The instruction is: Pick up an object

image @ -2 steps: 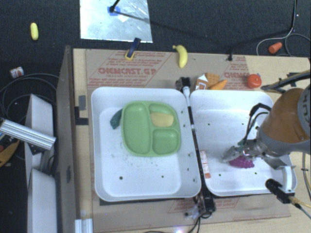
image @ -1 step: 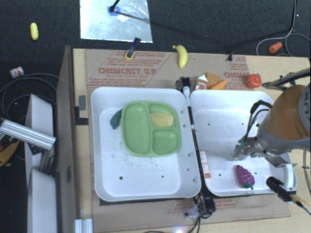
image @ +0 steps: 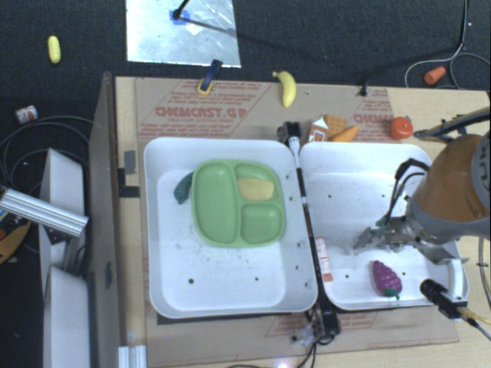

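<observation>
A purple toy eggplant (image: 386, 277) lies in the right bin (image: 345, 182), near its front wall. My gripper (image: 381, 237) hangs low over that bin, just above and slightly left of the eggplant, with nothing visibly held in it. The grey arm with its orange band (image: 460, 186) reaches in from the right. In the left bin (image: 230, 290) sits a green divided plate (image: 230, 205) with a yellow item (image: 257, 187) in its upper right compartment. A dark teal item (image: 182, 187) lies against the plate's left edge.
On the bench behind the bins lie a banana (image: 287, 87), an orange carrot (image: 344, 133), a red tomato (image: 400, 127) and a blue and yellow tool (image: 207, 77). A black divider rail (image: 305, 205) runs between the bins.
</observation>
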You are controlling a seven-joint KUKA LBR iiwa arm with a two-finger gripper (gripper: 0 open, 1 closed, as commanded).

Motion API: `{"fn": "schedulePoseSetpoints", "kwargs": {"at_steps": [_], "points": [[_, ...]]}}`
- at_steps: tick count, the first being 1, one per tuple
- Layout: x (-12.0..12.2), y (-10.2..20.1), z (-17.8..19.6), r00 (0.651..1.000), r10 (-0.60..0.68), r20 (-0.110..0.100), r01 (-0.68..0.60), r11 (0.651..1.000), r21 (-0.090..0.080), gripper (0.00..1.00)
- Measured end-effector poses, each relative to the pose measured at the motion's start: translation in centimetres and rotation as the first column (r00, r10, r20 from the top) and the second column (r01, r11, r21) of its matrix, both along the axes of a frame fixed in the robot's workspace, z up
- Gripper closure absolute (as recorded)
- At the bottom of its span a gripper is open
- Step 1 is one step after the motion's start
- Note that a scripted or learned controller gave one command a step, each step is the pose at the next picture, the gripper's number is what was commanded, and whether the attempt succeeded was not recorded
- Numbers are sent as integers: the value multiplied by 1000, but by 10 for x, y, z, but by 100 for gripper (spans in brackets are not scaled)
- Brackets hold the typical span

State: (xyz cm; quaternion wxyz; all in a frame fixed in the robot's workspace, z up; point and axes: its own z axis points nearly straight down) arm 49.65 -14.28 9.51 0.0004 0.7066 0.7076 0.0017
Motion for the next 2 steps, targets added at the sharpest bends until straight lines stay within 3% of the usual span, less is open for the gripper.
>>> {"fn": "schedulePoseSetpoints", "kwargs": {"at_steps": [1, 2], "points": [[40, -69, 122, 1000, -4, 13, 4, 1000, -11, 0], [-12, -36, 131, 1000, -2, -3, 2, 1000, -1, 0]]}}
